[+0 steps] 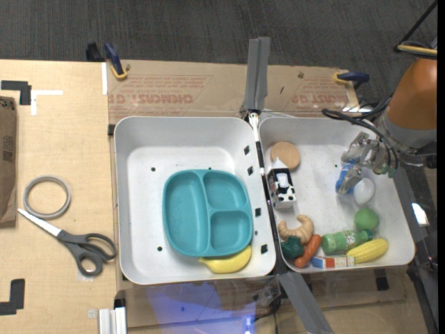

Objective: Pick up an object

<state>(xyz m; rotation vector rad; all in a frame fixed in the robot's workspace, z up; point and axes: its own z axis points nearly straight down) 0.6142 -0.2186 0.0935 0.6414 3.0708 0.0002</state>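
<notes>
Banana at the near rim of the left bin; we judge the pick not yet done.
We see the gripper low in the right bin, over a blue-and-white item near the far right wall; whether it touches that item we cannot tell, and we cannot tell the claw's state. Left bin: teal tray, with the banana touching its near edge. Right bin: bread, cow, croissant, carrot, corn, green ball. We count no item as lifted.
</notes>
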